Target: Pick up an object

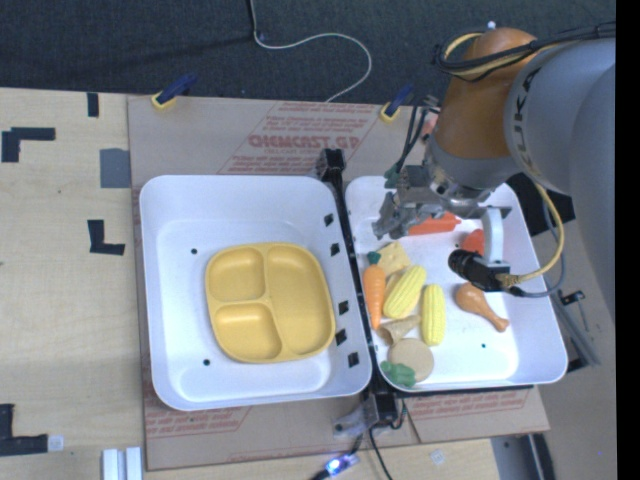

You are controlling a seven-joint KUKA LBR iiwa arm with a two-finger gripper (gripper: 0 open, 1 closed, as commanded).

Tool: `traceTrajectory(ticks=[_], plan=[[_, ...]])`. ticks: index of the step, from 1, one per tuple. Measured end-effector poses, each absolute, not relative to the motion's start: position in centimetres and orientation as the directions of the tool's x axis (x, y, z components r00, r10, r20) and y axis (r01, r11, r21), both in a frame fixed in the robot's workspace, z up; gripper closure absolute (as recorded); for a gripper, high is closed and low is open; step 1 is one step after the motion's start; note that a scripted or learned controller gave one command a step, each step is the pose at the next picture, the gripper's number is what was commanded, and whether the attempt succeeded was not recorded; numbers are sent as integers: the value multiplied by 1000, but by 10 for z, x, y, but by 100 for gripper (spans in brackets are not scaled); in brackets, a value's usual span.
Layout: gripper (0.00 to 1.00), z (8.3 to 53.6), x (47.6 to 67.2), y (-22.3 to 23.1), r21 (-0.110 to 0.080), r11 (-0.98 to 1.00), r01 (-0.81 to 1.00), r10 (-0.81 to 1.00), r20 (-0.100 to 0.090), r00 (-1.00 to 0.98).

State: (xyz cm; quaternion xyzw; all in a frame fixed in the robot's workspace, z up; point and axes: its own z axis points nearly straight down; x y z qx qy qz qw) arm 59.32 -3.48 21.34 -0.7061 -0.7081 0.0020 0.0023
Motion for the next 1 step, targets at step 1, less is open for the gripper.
traceTrajectory(ticks=[1], plan=[[100, 221, 588, -25, -5, 3, 1000, 1000, 0, -3]])
